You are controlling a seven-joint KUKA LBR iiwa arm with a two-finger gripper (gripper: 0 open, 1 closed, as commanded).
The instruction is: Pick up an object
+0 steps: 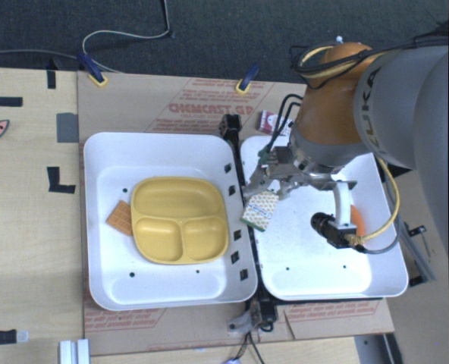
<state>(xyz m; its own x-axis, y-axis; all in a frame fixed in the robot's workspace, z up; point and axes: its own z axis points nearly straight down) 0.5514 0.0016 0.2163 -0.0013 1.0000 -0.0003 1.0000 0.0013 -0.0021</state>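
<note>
My gripper [272, 184] hangs over the left part of the right bin [323, 279], close to the divider between the two bins. Directly under its tip is a small pale packet with a green-dotted pattern [259, 209], tilted against the bin's left wall. The packet's upper edge meets the gripper's tip, and I cannot make out whether it is gripped or just lying there. A small orange thing [354, 217] lies in the right bin, partly hidden by the wrist. In the left bin [103, 173] rests a yellow divided plate [180, 218], with a flat brown piece [120, 218] sticking out from under its left side.
The arm's grey and orange body [346, 105] covers the back of the right bin. A small red and white item [267, 120] lies on the cardboard behind the bins. Black clips [230, 127] sit along the divider. The front of the right bin shows bare white floor.
</note>
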